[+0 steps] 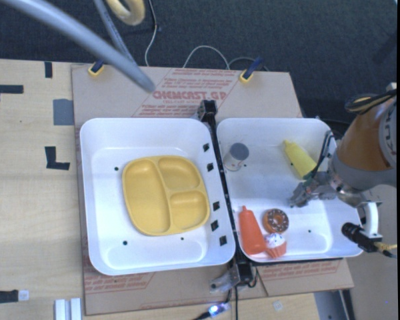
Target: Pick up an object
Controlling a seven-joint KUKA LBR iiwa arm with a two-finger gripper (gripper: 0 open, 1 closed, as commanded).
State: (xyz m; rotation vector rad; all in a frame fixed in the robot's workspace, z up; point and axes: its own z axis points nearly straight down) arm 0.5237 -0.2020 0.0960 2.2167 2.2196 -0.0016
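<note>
Landmark: the right shallow white plastic bin [320,129].

Risks, judged from this frame: the two-finger gripper [305,196] sits low over the bin's floor, in the bare patch between the candidates, so a closing here would likely catch nothing. The nearest candidate, the yellow wedge-shaped plastic piece [297,157], lies toward the bin's far wall, just up from the fingers. It looks tapered and smooth, so it could squirt out of a pinch. The brown round donut-like toy with sprinkles [276,220] lies toward the bin's near wall, close to the gripper. It is touching or nearly touching the small white-and-pink cupcake-like toy [275,245], so a grab could drag both or knock one. The orange bottle-shaped plastic toy [251,231] lies by the bin's near-left corner, hard against the divider side. Fingers may hit the wall there. The small grey cylinder [237,153] stands by the bin's far-left side, well apart from the gripper.

Arm pose: grey arm with orange band [361,139] reaches in over the bin's right wall, wrist angled down and leftward. Finger spread: cannot tell, too dark and small. Nothing visibly between them.
</note>
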